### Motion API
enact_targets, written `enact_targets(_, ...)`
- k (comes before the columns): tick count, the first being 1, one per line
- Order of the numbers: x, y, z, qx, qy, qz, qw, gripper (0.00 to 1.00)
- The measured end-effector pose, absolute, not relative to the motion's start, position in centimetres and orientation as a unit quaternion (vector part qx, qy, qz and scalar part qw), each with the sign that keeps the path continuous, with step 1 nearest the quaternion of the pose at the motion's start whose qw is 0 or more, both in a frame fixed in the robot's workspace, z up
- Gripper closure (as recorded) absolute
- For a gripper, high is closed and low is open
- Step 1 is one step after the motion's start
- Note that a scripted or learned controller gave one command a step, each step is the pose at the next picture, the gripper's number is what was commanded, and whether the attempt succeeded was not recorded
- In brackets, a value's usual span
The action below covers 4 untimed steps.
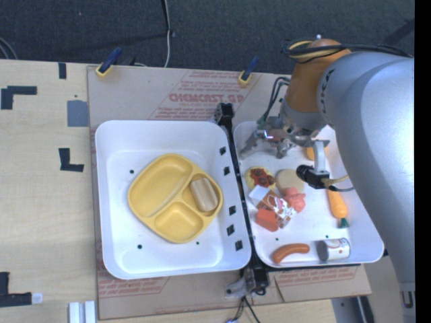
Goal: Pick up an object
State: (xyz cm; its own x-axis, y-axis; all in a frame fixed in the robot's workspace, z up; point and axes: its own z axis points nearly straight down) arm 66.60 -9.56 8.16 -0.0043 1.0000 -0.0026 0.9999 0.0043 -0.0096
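Arm (367, 106) reaches in from the right over the right bin (367, 244), w/ the gripper (279, 143) low near that bin's back-left corner; can't tell how it's set or whether it has anything. Right bin's toy food sits loose in front of it: a round beige piece (288, 177), red bits (273, 210), a sausage (291, 252), a carrot (337, 204) and a small can (335, 249). Left bin (114, 180) has a yellow divided tray (165, 197) w/ a bread roll (204, 194) in one section.

Light wooden bench (40, 200), brown cardboard sheet (195, 96) on it, two white bins (111, 180) side by side
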Motion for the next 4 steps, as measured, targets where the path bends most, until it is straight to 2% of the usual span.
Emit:
enact_targets(1,60.7,-14.2,8.4,-0.708,-0.706,0.0002,0.0,0.0)
enact_targets(2,58.5,-13.9,8.6,-0.707,-0.707,0.0017,0.002,0.0)
enact_targets(3,66.4,-20.3,14.0,-0.707,-0.708,-0.0003,-0.004,0.0)
enact_targets(4,63.5,-22.4,8.1,-0.708,-0.707,-0.0007,0.001,0.0)
